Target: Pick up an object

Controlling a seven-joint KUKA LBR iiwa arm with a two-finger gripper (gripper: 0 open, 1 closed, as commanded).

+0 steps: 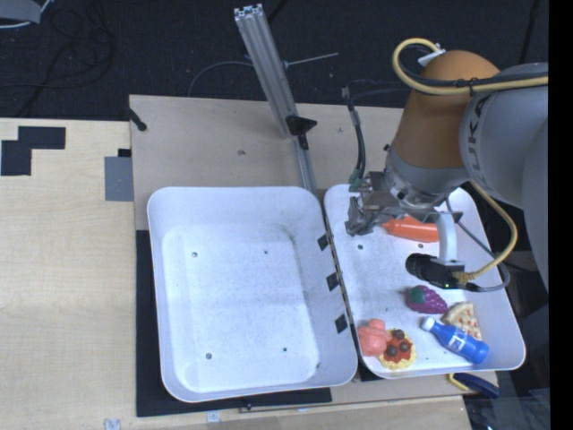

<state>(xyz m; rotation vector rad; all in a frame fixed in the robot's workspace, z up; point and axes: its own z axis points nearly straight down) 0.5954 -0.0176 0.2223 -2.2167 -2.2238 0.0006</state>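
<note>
My claw hangs low at the far left of the right bin, beside an orange carrot-like toy. Whether its fingers are parted, I cannot tell. Toys cluster at the bin's near end.

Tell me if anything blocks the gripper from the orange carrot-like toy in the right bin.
Nothing visible does. The gripper sits low in the right bin, just left of the orange toy, with only bare bin floor between them.

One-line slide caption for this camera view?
KUKA arm's gripper hovers over the right bin beside an orange carrot; toy foods and blue bottle lie nearby.
</note>
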